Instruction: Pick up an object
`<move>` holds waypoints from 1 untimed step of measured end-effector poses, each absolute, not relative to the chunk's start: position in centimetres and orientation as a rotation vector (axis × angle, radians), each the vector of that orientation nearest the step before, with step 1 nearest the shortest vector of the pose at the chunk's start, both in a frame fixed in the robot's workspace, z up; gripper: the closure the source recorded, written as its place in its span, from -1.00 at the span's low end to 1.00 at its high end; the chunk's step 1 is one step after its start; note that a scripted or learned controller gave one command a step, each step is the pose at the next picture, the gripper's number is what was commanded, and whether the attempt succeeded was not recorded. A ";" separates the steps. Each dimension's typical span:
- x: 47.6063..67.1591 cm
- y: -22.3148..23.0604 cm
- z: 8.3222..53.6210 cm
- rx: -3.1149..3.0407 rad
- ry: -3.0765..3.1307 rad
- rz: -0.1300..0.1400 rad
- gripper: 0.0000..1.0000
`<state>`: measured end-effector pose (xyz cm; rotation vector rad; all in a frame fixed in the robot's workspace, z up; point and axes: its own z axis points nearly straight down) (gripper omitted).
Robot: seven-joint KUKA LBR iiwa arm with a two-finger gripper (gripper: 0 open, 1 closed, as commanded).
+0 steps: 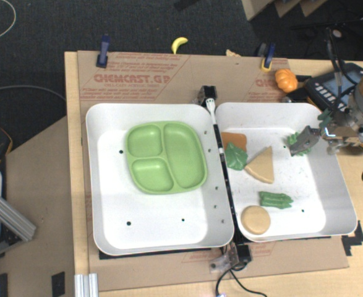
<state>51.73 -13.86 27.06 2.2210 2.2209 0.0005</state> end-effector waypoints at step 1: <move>50.3 -11.4 11.4 2.231 2.233 -0.012 -1.00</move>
